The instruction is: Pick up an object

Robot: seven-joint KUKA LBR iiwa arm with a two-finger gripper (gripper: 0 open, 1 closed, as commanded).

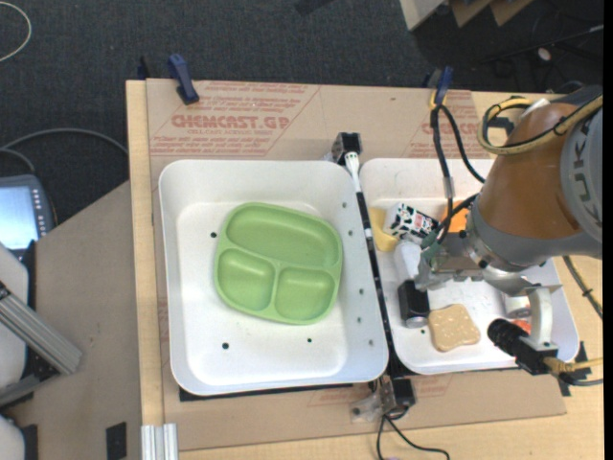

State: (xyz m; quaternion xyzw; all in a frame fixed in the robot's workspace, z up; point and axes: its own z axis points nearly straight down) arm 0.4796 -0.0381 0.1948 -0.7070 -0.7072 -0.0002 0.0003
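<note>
A dark carpeted floor [239,27] is seen around a brown bench board [239,123] printed with red lettering, on which 2 white bins are set side by side. The left bin [182,257] is occupied by a green divided plate [278,262]. Over the right bin [565,324] the gripper [415,300] is lowered, just beside a tan toast-shaped object [452,328]; whether anything is grasped cannot be told. A black-and-white patterned item [412,221] and a yellow piece [383,231] lie near the bin's left wall.
</note>
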